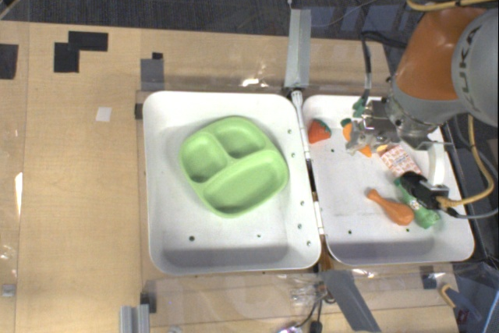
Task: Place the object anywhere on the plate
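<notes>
Gripper: the gripper [365,135] is low in the right bin [343,191], near the back. I cannot tell if it holds anything.
Toys close by: a small orange bit [364,151] sits just under it. A red toy [318,132] lies to its left.
Other toys: an orange drumstick [391,207] and a green toy [426,216] lie nearer the front.
Feel: they look like light, hard, smooth plastic, so they may slip. I would grab one across its thin middle.
Plate: the green plate [234,163] waits in the left bin [168,246].
</notes>
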{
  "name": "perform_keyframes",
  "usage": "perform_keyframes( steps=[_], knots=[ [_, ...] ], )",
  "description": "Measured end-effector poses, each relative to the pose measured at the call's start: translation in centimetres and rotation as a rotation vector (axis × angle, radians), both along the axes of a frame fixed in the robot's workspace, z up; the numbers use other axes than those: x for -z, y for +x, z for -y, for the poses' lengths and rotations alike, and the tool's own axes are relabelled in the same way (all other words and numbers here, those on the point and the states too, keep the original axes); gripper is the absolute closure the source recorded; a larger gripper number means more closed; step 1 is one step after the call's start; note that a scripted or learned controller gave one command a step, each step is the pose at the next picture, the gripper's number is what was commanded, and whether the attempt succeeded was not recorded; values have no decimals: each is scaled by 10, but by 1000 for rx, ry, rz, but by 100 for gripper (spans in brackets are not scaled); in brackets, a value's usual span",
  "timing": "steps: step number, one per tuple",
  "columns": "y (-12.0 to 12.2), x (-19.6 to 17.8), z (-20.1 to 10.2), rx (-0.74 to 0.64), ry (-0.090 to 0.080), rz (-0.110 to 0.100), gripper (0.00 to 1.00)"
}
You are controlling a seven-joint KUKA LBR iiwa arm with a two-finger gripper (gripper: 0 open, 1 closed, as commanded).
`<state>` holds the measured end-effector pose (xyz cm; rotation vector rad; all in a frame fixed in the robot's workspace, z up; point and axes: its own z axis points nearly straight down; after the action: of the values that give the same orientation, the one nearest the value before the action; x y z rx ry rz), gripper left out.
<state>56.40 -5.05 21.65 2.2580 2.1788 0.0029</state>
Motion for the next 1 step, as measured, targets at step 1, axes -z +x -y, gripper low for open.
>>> perform_keyframes(
  steps=[1],
  knots=[
    [12, -30, -88, -181, 2, 0, 100]
  ],
)
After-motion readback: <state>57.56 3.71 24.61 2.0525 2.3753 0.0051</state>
